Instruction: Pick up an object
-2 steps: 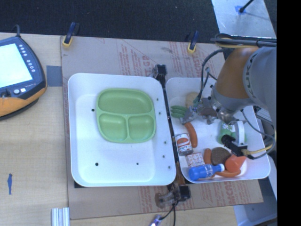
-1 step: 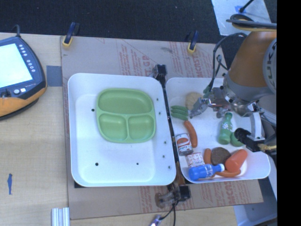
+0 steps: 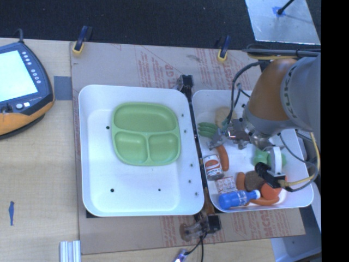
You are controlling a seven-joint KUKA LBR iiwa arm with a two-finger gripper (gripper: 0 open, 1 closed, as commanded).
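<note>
The right white bin (image 3: 299, 200) holds several small objects. Among them are a green ridged piece (image 3: 207, 129), an orange sausage shape (image 3: 223, 157), a small can (image 3: 212, 166), a blue bottle (image 3: 238, 198) lying on its side, and a brown round item (image 3: 252, 179). My gripper (image 3: 229, 134) hangs low over the upper left of this bin, just right of the green piece and above the orange sausage shape. The grey and orange arm (image 3: 278, 94) covers the bin's upper right part. A beige item (image 3: 222, 114) peeks out beside the wrist.
The left white bin (image 3: 136, 198) carries a green divided plate (image 3: 146, 134). A green and white object (image 3: 268, 158) and an orange-red one (image 3: 269, 193) lie at the right bin's lower right. A control pendant (image 3: 22, 89) rests on the bench at far left. Cables loop around the wrist.
</note>
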